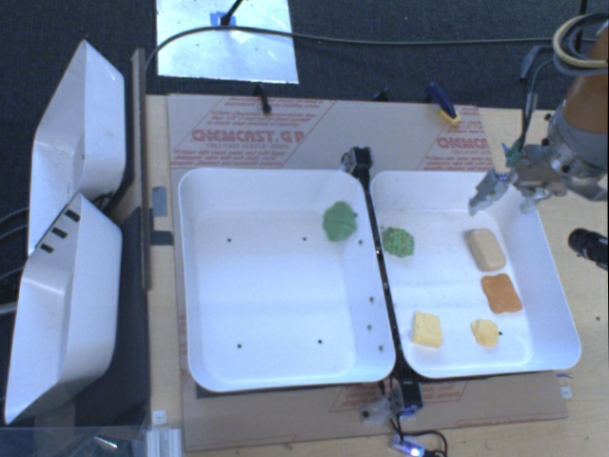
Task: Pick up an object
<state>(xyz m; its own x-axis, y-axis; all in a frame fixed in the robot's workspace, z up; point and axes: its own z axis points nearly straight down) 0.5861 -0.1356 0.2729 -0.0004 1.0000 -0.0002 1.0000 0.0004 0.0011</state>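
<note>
My gripper [506,198] hangs over the upper right part of the right bin [447,365], its two fingers spread apart with nothing between them. Just below it lies a tan oblong block [485,248], and below that an orange block [500,293]. Near the bin's front sit a yellow square piece [427,329] and a small yellow lump [485,332]. A green lump [398,243] rests by the right bin's left wall. Another green lump [340,221] lies in the left bin [276,369], close to its right wall.
The two bins meet at a black divider [379,255] on a cardboard sheet [247,136]. A blue and yellow clamp [443,103] sits behind the right bin. Spare white bins [67,255] are stacked at the far left. A metal plate [225,27] lies at the back.
</note>
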